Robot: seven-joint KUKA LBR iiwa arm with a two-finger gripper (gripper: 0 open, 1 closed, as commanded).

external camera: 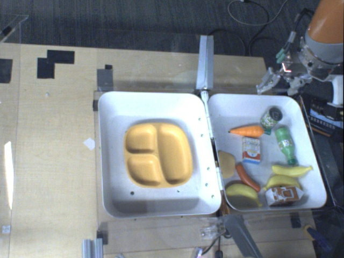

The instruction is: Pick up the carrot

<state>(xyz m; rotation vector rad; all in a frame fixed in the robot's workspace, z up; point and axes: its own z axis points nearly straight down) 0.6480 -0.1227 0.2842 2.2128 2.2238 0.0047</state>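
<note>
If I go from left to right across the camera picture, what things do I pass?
Yellow tray → potato → carrot → green bottle → gripper above the right bin.

Pale wooden bench [48,144] bearing two white bins [156,104] side by side

Single fixed camera, mounted above the surface [48,144], looking down at a slant. Moderate range: both bins fall wholly within frame, left bin [110,198] near centre, right bin [306,122] toward the right. Dark floor [134,9] runs along the top.
</note>
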